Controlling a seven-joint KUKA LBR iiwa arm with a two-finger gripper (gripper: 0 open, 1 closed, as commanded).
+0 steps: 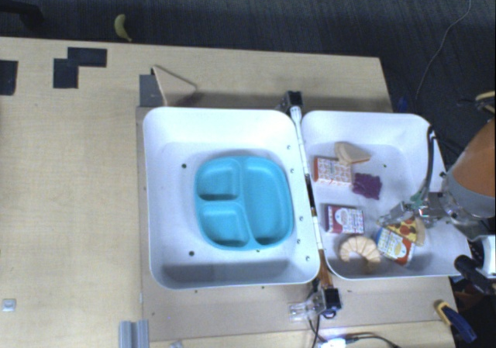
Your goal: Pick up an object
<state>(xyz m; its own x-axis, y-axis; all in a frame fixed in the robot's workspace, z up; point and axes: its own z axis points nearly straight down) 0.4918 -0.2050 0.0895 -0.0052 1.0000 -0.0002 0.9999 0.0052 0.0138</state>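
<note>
Two bins on the worktop [70, 207], and the fingers [404, 215] hang low over a colourful pouch [395, 243] — grip state unreadable from here.

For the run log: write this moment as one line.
phase: reach | gripper: low in right white bin, over colourful snack packet | grasp: unconfirmed | blue divided plastic tray: left bin

We look down at a slant from above the table [70, 207], taking in both bins [167, 184] whole.
</note>
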